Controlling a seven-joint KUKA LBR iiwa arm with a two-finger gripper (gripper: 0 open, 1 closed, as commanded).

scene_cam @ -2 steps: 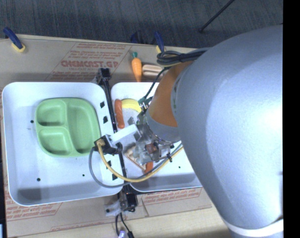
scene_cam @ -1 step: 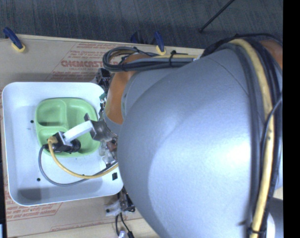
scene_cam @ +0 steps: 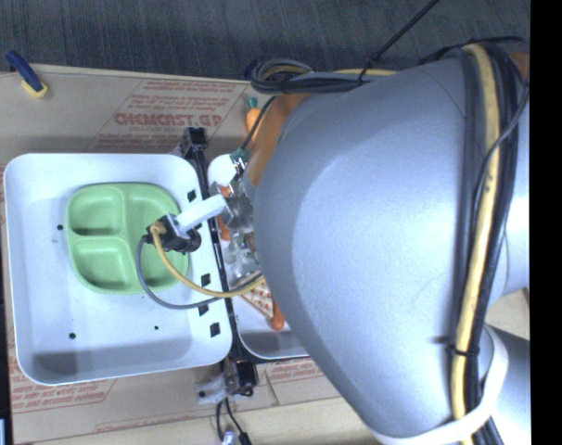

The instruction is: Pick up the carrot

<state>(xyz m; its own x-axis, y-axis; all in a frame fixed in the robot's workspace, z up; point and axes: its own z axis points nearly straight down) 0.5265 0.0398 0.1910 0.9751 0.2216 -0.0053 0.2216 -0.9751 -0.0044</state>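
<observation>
An orange tip that may be the carrot [scene_cam: 276, 321] pokes out from under the arm in the right bin [scene_cam: 272, 346], near that bin's front left corner; most of it is hidden. My gripper [scene_cam: 236, 239] hangs low over the right bin's left side, close to the wall between the two bins. The orange tip lies just in front of it. The grey arm covers nearly the whole right bin and whatever else lies in it.
A green divided plate [scene_cam: 109, 239] lies in the left bin [scene_cam: 40, 341]. A tan, waffle-patterned piece [scene_cam: 259, 297] shows beside the orange tip. A blue and yellow clamp [scene_cam: 26, 74] sits at the bench's far left corner.
</observation>
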